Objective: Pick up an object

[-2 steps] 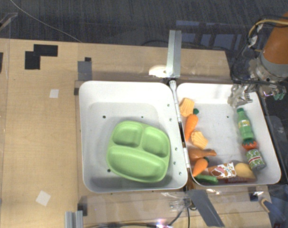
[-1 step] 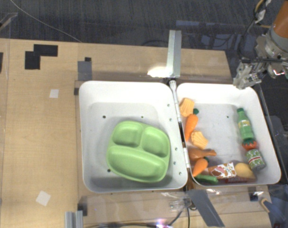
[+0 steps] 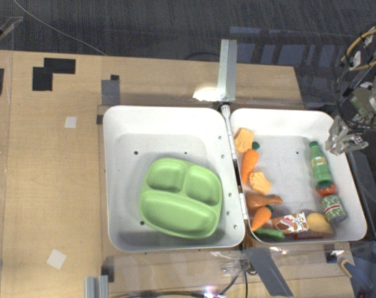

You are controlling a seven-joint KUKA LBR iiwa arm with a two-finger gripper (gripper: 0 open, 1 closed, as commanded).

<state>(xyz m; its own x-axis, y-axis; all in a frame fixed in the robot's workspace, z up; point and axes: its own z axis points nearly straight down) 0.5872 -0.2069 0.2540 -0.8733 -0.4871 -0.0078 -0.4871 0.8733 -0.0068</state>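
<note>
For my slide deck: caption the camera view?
Gripper hovers at right bin's edge; green plate fills left bin.

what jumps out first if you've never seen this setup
A large lime-green plastic divided plate lies alone in the left white bin. The right white bin holds a jumble of toy food along its left and near sides, including an orange toy carrot. The metal gripper hangs over its right rim.

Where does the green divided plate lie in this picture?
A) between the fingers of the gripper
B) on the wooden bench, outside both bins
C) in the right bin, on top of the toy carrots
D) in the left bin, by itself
D: the green divided plate rests flat on the floor of the left bin, while the toy food sits in the right bin.
</note>
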